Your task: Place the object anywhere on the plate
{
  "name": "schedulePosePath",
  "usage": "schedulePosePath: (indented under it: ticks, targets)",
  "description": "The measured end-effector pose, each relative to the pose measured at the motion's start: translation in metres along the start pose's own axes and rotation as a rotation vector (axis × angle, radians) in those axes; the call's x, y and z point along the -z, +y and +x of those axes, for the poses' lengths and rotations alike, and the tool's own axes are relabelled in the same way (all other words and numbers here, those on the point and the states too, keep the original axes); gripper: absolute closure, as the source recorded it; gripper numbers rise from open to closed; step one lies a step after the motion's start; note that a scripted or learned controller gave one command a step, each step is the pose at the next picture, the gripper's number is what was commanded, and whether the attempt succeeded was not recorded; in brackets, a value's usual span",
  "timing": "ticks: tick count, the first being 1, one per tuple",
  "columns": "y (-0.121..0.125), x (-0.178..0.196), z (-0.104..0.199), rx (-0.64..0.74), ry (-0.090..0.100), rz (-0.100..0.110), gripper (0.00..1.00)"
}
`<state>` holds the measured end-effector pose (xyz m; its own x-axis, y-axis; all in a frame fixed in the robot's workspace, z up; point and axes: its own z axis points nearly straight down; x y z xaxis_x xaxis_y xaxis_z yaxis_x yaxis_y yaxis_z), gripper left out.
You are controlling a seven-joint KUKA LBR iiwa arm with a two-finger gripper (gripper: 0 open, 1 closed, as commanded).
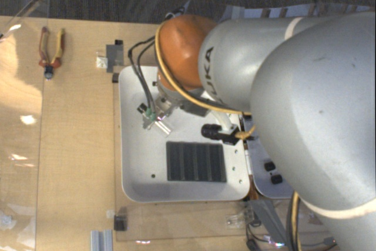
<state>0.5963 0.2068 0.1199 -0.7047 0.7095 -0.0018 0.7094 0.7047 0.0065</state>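
A dark grey ribbed rectangular plate (pixel 196 161) lies flat in the front half of the left white bin (pixel 130 144). My gripper (pixel 154 118) hangs over the bin's bare floor, just up and left of the plate's near-left corner. A small green bit shows at its tip; I cannot make out what it is. Two small black objects (pixel 271 172) lie in the right bin (pixel 263 185), mostly hidden under my arm.
Red-handled pliers (pixel 51 51) lie on the wooden bench at far left. A grey and black clamp (pixel 114 56) sits by the left bin's back corner, another small one (pixel 120 221) by its front. My bulky arm covers the right bin.
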Motion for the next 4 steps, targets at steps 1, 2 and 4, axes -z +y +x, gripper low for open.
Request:
schedulePosePath:
  ticks: [1, 2, 4]
  targets:
    - [0.046, 0.059, -0.021, 0.131, 0.000, 0.001, 1.00]
    - [0.045, -0.007, -0.016, 0.011, 0.001, 0.002, 1.00]
    - [0.065, 0.028, -0.027, 0.210, 0.000, 0.002, 1.00]
